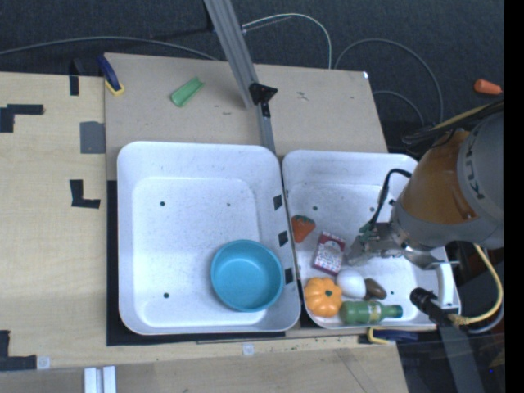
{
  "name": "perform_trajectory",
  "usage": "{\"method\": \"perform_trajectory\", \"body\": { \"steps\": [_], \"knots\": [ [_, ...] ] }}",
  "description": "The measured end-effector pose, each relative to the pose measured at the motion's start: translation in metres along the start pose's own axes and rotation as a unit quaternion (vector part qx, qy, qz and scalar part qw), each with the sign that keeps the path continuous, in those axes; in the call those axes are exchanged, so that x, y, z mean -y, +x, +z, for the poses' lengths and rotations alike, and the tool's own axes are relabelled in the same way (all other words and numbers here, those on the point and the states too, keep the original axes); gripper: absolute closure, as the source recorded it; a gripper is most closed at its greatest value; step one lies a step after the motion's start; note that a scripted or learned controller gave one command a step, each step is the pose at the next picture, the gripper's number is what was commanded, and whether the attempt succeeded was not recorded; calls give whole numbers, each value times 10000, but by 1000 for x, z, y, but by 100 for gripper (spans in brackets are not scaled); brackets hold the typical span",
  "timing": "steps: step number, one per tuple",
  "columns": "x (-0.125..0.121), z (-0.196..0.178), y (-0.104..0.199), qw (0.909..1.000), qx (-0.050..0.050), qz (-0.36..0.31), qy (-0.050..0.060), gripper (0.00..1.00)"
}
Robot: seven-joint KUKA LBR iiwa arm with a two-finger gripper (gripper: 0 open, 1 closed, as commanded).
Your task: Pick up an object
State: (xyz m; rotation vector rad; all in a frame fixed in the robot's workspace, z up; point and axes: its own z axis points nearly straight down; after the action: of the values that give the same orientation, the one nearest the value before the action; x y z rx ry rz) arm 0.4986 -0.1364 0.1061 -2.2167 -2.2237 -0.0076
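The arm reaches in from the right over the right bin (327, 166). The tool (361, 250) sits low inside that bin, just right of a small red-and-white packet (328, 254); whether it is spread or pressed together cannot be told. Nothing is visibly held. Along the bin's near side lie an orange pumpkin (322, 296), a white egg (351, 284), a brown object (375, 288) and a green bottle (370, 311) on its side. A strawberry (303, 227) rests near the bin's left wall. The left bin (164, 170) holds a blue bowl (246, 274). A green block (187, 92) lies on the counter (49, 244) behind the bins.
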Motion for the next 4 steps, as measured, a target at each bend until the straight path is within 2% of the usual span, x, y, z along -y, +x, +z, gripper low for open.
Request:
{"method": "perform_trajectory", "body": {
  "steps": [1, 3, 4],
  "knots": [
    [-4, -46, -8, 10000, 29, 11, 0, 100],
    [-8, -156, -1, 10000, 31, 6, -11, 100],
    [-17, -144, 42, 10000, 18, -11, 23, 100]
  ]
}}
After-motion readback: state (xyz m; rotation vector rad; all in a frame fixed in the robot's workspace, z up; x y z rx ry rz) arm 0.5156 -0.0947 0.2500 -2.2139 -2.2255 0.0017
